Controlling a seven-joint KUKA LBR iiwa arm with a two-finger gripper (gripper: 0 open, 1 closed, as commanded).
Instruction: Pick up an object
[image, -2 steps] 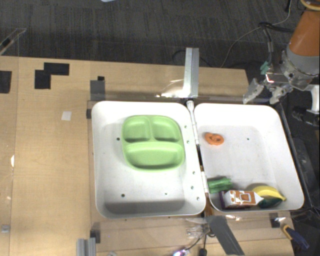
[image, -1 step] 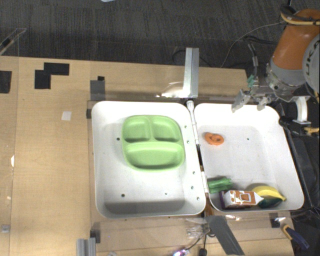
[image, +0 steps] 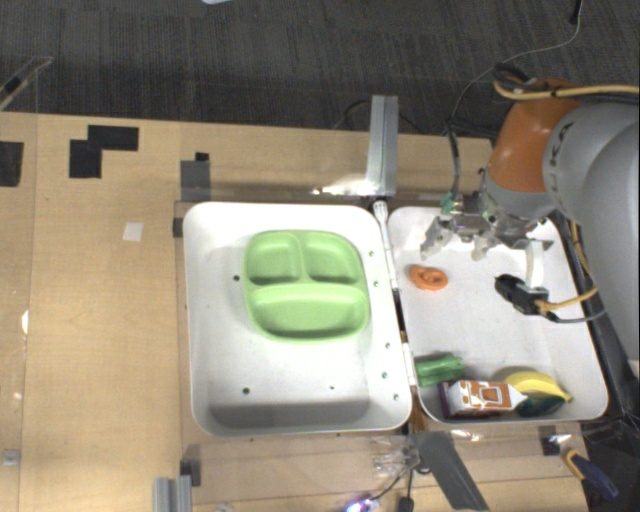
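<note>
Two bins: side by side on the bench (image: 90, 330), left bin (image: 205, 330) and right bin (image: 480, 320) meeting at a metal divider.
Left bin: here sits a green tray (image: 303, 284), three compartments, lying flat near the bin's middle, a bit toward the far wall.
Tray: two small wells on the far side, one long well on the near side.
Right bin, far left: an orange ring (image: 430, 277) lies flat on the white floor, just beside the divider.
Right bin, near edge: a green tube (image: 438, 369) lies in the near left corner; just right of it a brown carton (image: 483, 398) lies on its side, touching a yellow banana (image: 534, 385) that rests over something dark green.
Right bin, right side: a small black part (image: 517, 291) with a yellow cable hangs off the arm, over the floor.
Gripper: and there it is, the gripper (image: 458, 238), over the far part of the right bin, just beyond and right of the ring.
Fingers: spread apart, pointing down, nothing between them.
Arm: grey, with its orange band (image: 520, 150), coming in from the right over the far right corner.
</note>
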